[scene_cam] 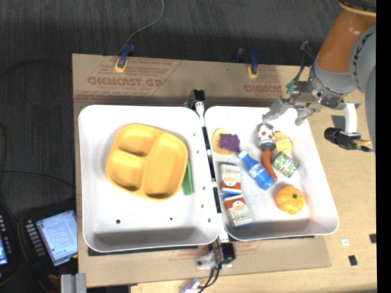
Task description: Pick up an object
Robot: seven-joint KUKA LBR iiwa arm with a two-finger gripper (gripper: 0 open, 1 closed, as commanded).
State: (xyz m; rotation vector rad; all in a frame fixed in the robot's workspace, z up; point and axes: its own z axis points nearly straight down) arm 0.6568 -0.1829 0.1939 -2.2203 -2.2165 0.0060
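Pincer: metal pincer [286, 109], fingers spread, gripping nothing, above right bin's [317, 163] one o'clock corner.
Objects: round orange pumpkin [289, 199] at five o'clock; boxy cartons [233, 193] at seven.
Left bin: glossy yellow tray [146, 159].

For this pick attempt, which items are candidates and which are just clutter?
Candidates, right bin by the gripper:
small can
carrot
blue bottle
orange pumpkin
purple toy
two cartons

Lying about:
yellow tray, left bin
clamps

arm [342, 35] reaching in, jaws spread, empty
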